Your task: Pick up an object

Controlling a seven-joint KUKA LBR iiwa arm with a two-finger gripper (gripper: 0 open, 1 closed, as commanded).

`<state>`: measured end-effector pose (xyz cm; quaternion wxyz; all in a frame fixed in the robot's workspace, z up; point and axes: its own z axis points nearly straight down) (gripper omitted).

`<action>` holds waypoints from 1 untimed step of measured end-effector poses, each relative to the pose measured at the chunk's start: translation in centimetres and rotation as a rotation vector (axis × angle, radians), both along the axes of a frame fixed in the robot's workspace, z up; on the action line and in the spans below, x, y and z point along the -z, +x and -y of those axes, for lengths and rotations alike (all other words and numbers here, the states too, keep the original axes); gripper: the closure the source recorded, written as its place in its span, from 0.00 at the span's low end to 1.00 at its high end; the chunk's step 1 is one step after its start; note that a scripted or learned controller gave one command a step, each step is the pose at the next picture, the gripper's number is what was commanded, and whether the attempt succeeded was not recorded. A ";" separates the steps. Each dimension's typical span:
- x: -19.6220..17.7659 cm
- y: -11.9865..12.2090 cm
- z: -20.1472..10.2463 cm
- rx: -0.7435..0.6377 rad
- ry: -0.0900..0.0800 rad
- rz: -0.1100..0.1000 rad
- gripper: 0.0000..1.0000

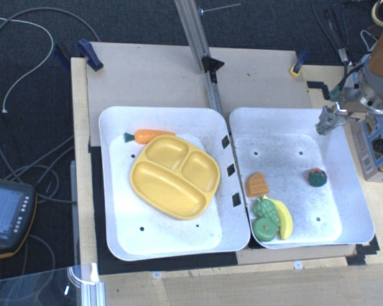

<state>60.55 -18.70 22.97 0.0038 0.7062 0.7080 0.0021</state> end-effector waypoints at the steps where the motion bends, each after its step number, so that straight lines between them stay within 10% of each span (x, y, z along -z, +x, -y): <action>1: -6.5 0.0 0.3 0.001 -0.001 0.002 1.00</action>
